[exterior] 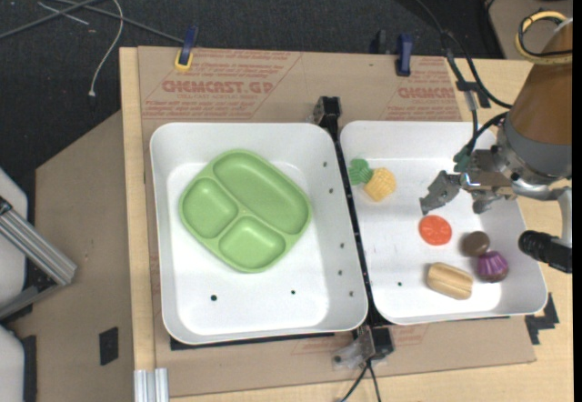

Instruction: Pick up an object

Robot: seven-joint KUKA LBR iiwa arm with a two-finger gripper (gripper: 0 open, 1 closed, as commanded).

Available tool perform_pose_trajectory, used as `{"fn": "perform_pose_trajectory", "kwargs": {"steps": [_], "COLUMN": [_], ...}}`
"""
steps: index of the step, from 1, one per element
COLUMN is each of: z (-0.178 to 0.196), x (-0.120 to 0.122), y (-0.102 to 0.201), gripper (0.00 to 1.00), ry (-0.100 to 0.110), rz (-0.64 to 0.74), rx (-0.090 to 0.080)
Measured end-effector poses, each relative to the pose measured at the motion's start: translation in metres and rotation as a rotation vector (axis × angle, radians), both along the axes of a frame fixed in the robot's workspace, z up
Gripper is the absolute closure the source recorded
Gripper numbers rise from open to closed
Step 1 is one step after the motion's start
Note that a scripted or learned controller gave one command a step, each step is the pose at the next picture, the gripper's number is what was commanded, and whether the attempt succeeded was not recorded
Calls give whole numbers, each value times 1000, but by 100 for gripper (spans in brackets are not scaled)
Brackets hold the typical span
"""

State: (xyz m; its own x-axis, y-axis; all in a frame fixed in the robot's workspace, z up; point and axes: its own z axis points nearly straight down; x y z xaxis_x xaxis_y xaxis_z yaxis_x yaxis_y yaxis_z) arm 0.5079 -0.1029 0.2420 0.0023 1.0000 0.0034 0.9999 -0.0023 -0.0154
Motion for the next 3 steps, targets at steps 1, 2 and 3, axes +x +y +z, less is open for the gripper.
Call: {"fn": "perform_pose_trajectory", "kwargs": {"steps": [1, 2, 3], "z": [6, -57, -119], "x": [2, -2, -9], "y": [0, 1, 0], "gripper": [0, 0, 0], "ry": [-13, -6, -7], "rz": [3, 1, 1], "rx": [-2, -1, 0]}}
